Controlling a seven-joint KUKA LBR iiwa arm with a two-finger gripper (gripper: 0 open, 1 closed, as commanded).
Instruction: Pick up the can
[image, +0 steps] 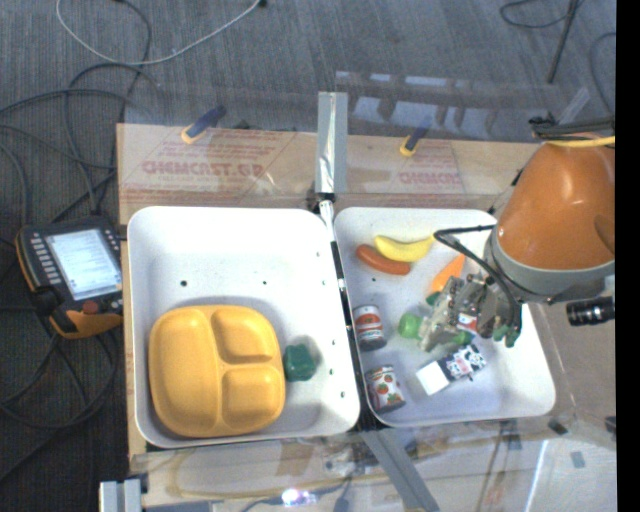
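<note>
Two cans stand along the right bin's left wall. The gripper hangs over mid-bin near them; whether it is apart or together, I cannot tell.

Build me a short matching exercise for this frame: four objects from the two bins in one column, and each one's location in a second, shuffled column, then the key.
Objects
1. yellow sectioned plastic tray
2. yellow toy banana
3. small dark green block
4. red-labelled can with a silver top

Locations
A. back of the right bin, beside an orange-red sausage shape
B. right bin, near the dividing wall, left of the gripper
C. front left of the left bin
D. left bin, against the tray's right edge

Pairs: 1-C, 2-A, 3-D, 4-B
</note>
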